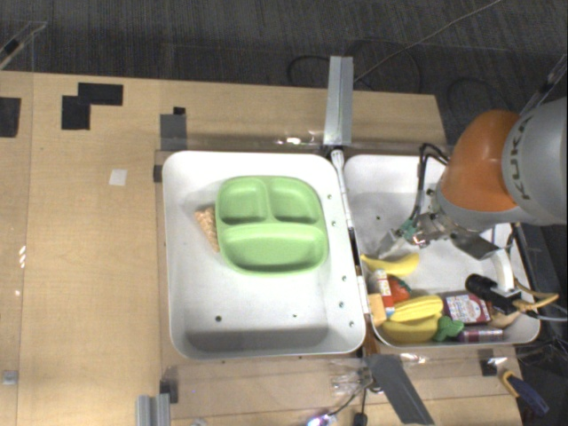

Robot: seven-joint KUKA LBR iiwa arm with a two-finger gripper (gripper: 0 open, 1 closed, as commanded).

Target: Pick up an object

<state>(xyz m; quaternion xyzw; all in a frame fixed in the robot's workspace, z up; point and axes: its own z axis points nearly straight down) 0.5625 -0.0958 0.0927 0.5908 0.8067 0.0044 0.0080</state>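
Hand (410, 232) low in right bin (382, 180), just above banana (391, 263); finger state cannot be told. Toys crowd bin's near end: yellow corn (415, 310), small bottle (469, 309). Green tray (269, 222) in left bin. Advice: descend straight over banana's middle, clear of bin wall.

We see 2 white bins (191, 327) on a wooden tabletop (80, 264), with dark carpet (222, 16) and a cable (461, 16) beyond.

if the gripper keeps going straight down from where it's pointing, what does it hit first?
Likely the banana, lying just below and left of the gripper in the right bin. Depth is unclear from this slanted view; it could instead land on bare bin floor beside it.
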